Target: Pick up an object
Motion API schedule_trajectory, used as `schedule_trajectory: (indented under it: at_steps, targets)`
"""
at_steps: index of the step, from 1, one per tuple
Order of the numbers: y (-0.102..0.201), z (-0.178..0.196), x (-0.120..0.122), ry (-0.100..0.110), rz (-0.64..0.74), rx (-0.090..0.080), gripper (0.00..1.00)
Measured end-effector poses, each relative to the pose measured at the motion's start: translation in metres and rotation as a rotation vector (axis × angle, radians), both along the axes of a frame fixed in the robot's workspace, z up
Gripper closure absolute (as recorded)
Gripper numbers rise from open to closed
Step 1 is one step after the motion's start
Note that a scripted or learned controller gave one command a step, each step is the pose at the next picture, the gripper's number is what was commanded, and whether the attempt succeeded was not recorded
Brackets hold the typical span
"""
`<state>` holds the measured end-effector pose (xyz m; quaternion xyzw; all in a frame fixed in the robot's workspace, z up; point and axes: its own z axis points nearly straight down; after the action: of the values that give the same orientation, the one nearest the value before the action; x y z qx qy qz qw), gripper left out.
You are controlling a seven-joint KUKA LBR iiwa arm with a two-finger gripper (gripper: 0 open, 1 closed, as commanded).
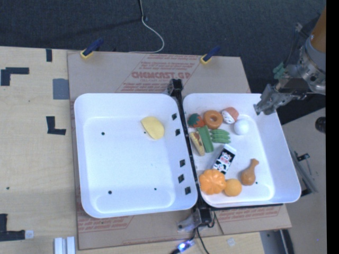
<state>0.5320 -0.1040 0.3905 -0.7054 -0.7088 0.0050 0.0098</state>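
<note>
The right bin [283, 157] holds several toy foods: a brown donut [213, 119], a white egg [241, 126], a green vegetable [220, 136], a black-and-white carton [224, 160], a chicken drumstick [250, 172], an orange pumpkin [212, 181] and a small orange [232, 187]. In the left bin [85, 157] lies one yellow piece [152, 127], near its back right. My gripper [261, 107] hangs over the right bin's back right corner, above and to the right of the egg, touching none of the objects.
Both bins sit on a cardboard sheet [159, 73] held by yellow and blue clamps at the back. A black divider clip [176, 86] joins the bins at the back. A thin cable [151, 30] trails over the dark floor behind.
</note>
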Motion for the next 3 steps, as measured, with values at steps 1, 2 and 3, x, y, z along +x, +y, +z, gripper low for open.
schedule_trajectory:
  at_steps: [1,2,3]
  targets:
    - [-0.006,0.102,0.006,-0.03,-0.002,-0.009,1.0]
    - [-0.057,0.147,0.064,-0.028,-0.006,-0.011,1.0]
    - [-0.101,0.143,0.132,-0.024,-0.006,-0.011,1.0]
